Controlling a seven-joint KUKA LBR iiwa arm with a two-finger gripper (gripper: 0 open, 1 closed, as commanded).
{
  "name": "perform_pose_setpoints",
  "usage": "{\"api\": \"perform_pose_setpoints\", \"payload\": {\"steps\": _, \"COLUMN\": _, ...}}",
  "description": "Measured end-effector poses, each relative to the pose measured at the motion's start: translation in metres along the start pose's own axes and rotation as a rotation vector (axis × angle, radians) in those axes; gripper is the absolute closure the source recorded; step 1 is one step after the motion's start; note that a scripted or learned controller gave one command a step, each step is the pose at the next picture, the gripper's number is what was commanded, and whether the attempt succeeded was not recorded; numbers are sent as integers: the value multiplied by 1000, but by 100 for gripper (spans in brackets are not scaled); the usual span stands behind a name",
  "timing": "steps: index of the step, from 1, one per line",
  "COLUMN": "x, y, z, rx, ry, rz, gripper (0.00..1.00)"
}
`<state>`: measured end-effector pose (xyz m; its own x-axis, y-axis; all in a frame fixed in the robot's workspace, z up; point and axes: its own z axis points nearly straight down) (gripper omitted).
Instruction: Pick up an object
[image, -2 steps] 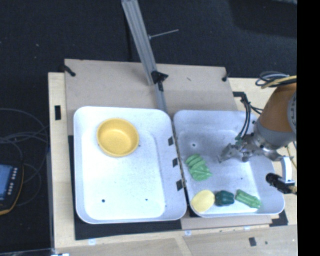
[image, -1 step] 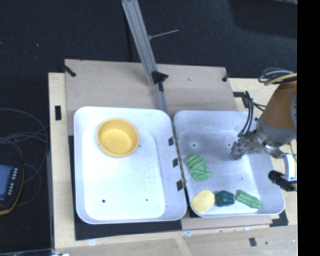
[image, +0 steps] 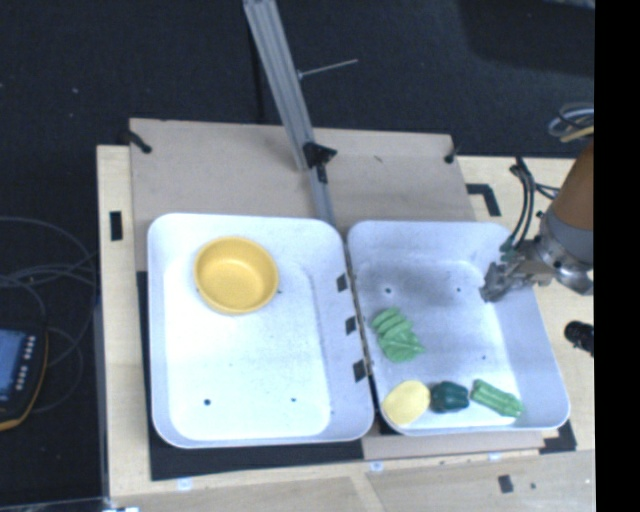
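I saw even overhead light washing out the two white bins, soft faint shadows, dim dark surroundings, and a slightly soft, grainy picture overall.

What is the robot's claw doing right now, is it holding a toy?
Claw: at the right bin's right edge, away from the toys, holding nothing; open or closed cannot be told.

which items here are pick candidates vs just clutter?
Job: gripper; light green piece, yellow lump, dark green piece, green pod, yellow bowl.
Lying about: handheld pendant, metal pole, cables.
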<state>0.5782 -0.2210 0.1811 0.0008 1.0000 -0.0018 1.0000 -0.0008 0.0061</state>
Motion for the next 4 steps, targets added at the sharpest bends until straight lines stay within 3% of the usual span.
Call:
{"api": "perform_pose_setpoints", "payload": {"steps": 2, "x": 13, "y": 6, "z": -104, "rx": 0, "ry": 1, "rz": -2, "gripper": 100}}
{"api": "perform_pose_setpoints", "payload": {"steps": 4, "x": 106, "y": -12, "z": -86, "rx": 6, "ry": 2, "rz": -4, "gripper": 100}}
